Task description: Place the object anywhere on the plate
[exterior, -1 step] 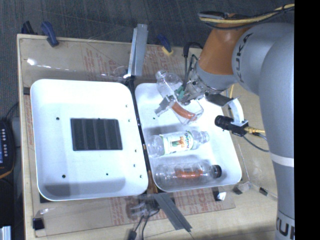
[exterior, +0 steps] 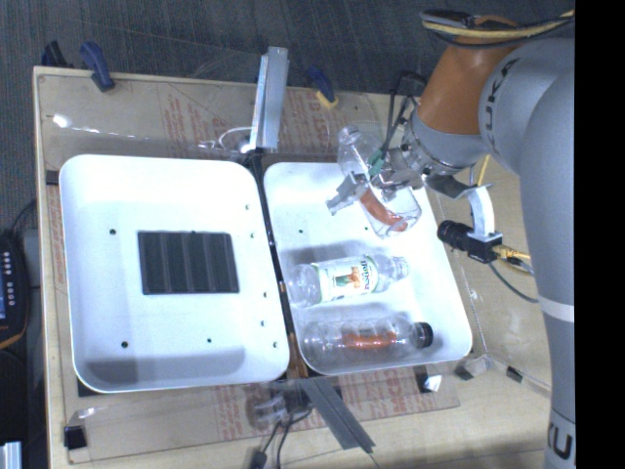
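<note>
Gripper (exterior: 363,186), fingers pinching a clear plastic bottle (exterior: 383,206) with an orange-red label, over the right bin's (exterior: 293,195) far edge, well apart from the dark plate (exterior: 187,262) in the left bin (exterior: 98,193); judged light, slippery, crushable, best held mid-body.

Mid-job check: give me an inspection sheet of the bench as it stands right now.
Surface: two white bins; left bin, right bin.
Job's things: dark ribbed plate lies in left bin.
Clutter: two clear bottles lie in right bin, labelled bottle and capped bottle.
Grippers: tool above right bin's far end, an orange-red item at it; hold unclear.
Cables: cables right of bins.
Surroundings: blue clamps on far edge.
</note>
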Action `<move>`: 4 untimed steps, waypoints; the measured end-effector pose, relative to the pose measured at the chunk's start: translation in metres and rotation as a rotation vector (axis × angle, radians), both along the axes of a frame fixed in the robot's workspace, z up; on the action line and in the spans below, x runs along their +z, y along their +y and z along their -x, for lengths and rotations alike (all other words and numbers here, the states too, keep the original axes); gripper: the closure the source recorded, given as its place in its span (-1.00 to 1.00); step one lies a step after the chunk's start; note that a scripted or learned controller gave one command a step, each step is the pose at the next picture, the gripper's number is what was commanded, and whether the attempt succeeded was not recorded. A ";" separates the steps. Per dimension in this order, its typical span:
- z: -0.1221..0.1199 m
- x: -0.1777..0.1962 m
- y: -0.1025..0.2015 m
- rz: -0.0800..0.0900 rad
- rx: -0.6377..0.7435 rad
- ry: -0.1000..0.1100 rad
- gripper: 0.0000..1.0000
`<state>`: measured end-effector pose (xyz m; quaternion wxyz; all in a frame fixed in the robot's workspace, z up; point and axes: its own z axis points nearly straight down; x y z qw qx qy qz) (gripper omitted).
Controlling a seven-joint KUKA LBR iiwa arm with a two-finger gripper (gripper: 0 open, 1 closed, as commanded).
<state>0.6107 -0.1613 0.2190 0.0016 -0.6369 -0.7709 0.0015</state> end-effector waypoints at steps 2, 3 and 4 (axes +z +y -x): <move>0.056 0.003 0.135 -0.001 0.104 0.002 1.00; 0.068 -0.010 0.198 -0.001 0.226 0.002 1.00; -0.015 -0.029 0.176 0.000 0.212 0.002 1.00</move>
